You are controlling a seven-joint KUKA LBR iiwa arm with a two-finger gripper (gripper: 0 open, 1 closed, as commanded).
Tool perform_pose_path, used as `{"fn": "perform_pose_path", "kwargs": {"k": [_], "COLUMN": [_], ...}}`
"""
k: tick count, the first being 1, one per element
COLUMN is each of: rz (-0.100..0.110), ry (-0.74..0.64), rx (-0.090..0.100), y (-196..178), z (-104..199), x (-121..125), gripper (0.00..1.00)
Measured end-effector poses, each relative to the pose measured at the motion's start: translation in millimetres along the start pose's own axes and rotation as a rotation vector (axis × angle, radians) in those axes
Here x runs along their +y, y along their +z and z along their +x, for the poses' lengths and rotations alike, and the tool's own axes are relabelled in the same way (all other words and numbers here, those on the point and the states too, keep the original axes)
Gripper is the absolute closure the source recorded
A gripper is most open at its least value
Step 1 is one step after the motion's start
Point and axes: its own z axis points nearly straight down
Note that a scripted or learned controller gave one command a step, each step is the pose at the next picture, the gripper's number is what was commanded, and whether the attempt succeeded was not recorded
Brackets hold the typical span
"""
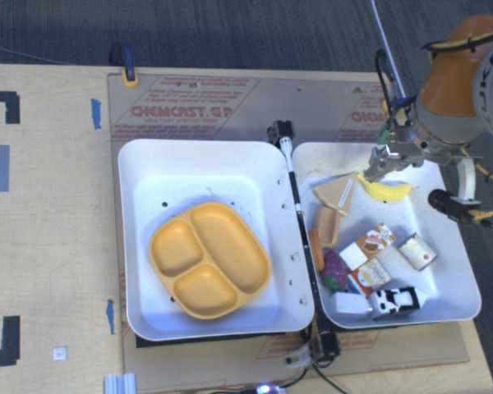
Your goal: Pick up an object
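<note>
One yellow banana (385,190) just under the end effector (384,161), grip state unclear.

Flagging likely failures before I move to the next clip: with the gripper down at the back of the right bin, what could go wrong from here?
1. The gripper sits beside the toy banana, close to the right bin's back wall; closing may only clip the banana's end, so it could slip.
2. The tan wedge lies just beside the banana and could be nudged or caught along with it.
</note>
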Motion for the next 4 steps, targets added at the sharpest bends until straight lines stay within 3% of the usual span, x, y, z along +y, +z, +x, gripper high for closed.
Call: {"fn": "perform_pose_path", "kwargs": {"k": [1, 2, 3, 4], "rz": [0.004, 0.005, 0.001, 0.005], "ry": [0.0, 0.002, -0.001, -0.001], "rx": [0.002, 0.001, 0.001, 0.002], "y": [-16.1, 8.5, -28.4, -5.3], "z": [46.8, -46.0, -26.8, 39.1], "x": [-78.8, -105.2, -41.3, -100.2], "gripper": [1.0, 1.0, 1.0, 1.0]}}
